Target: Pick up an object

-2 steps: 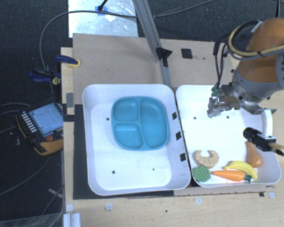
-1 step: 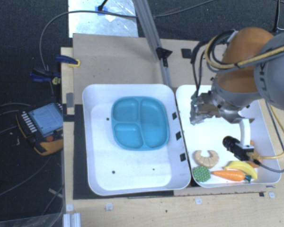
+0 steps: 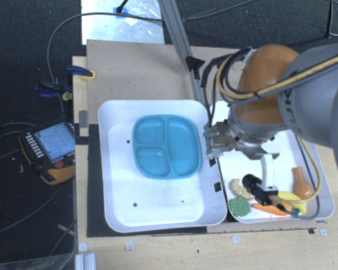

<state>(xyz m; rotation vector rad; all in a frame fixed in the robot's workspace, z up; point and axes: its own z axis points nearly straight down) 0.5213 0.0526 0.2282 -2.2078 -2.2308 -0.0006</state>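
My gripper (image 3: 218,144) hangs under the orange-banded wrist, over the left edge of the right bin (image 3: 324,207), close to the rim shared with the left bin. Toy food lies along the right bin's front: a cream peanut-shaped piece (image 3: 240,189), a green round piece (image 3: 240,207), an orange carrot (image 3: 270,209), a yellow banana (image 3: 289,197) and a tan drumstick (image 3: 302,183). The gripper is behind and to the left of this cluster, and nothing shows in its grasp. The arm hides much of the right bin's back half.
A blue divided plate (image 3: 167,146) lies in the left bin (image 3: 152,212), toward its back right. A slanted metal pole (image 3: 177,27) crosses behind the bins. Clamps and a small device (image 3: 50,145) sit off the bench's left side.
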